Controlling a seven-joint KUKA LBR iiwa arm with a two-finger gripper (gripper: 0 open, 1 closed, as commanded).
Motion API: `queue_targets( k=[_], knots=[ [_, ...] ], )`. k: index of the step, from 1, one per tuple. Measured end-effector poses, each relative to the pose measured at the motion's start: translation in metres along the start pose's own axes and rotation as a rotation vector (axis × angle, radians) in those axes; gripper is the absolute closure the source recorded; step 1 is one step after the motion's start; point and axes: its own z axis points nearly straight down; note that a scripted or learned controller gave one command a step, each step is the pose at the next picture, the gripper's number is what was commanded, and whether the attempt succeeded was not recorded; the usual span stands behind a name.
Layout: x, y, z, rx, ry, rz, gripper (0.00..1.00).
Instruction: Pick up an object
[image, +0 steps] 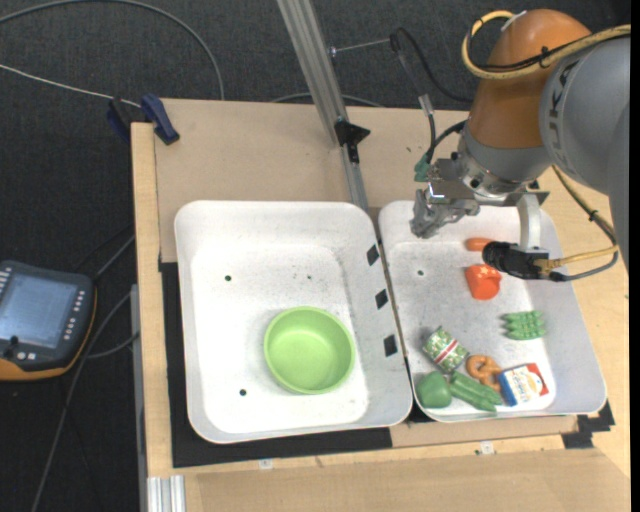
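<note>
- Right now the gripper (432, 222) hangs over the far left corner of the right bin (432, 290), pointing down from the grey and orange arm that reaches in from the right. Whether it is wide or narrow cannot be told from this angle, and nothing can be seen held in it.
- Just to its right lies a small orange stick (477, 243), its long axis running left to right; its right end is hidden behind the robot's own hardware.
- Slightly nearer sits a stubby orange piece (484, 282), apart from the gripper, with no clear direction to it.
- Farther right lies a green ridged piece (524, 323), long axis left to right.
- Clustered at the near edge of the same bin are a green and white packet (443, 348), tilted, a brown pretzel shape (482, 367), a red and white carton (526, 383), a rounded green piece (432, 390), and a long green pod (474, 393) that slants from far left to near right.
- Beside it, the left bin (260, 250) holds a green bowl (309, 348), upright, toward its near right.
- Both bins rest on a tan bench (250, 150).
</note>
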Motion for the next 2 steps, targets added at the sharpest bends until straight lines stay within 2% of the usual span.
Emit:
queue_targets(
  k=[2],
  knots=[
    [0.119,-0.005,-0.014,-0.001,0.000,0.000,1.00]
  ],
)
